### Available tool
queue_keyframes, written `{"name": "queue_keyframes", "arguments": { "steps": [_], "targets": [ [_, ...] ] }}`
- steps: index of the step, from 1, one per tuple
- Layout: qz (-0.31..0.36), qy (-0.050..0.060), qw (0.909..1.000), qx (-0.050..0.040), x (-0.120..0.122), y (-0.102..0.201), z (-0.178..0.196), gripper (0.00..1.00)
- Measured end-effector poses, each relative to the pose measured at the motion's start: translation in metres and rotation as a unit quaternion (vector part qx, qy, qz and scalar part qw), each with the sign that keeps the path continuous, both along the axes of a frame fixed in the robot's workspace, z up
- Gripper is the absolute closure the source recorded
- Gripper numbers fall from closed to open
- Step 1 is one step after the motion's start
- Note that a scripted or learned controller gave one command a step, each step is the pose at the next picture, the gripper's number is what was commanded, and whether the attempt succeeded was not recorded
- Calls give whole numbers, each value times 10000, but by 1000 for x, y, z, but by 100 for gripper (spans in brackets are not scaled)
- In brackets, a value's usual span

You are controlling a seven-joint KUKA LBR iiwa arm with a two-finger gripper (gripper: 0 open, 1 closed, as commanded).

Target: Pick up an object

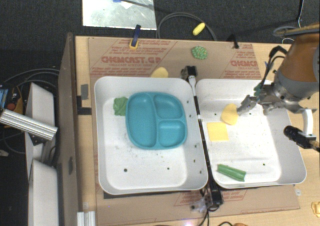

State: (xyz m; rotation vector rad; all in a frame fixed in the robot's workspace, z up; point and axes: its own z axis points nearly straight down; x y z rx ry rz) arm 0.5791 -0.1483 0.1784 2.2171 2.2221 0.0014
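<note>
Reaching into right bin (290, 170), gripper (248, 104) sits low beside yellow lemon-shaped piece (229, 114), likely lining up grasp; jaw opening unclear, nothing visibly held.

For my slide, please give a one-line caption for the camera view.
End effector beside a yellow lump in the right bin, near a yellow square and green stick; blue plate in left bin.

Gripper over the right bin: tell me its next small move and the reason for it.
Probably a short shift toward the left bin and down. The gripper sits just beside the yellow rounded piece, at its upper right edge, not around it. Centring over that piece before closing looks like the safest step; the flat yellow square lies close below it, so the approach should avoid nudging that.
</note>
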Motion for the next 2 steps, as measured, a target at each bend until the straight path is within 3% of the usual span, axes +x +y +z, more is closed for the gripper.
{"name": "queue_keyframes", "arguments": {
  "steps": [1, 2],
  "targets": [
    [23, 14, 10000, 10, 20, 32, -99, 0],
    [28, -69, 10000, -1, 25, 30, -78, 100]
  ]
}}
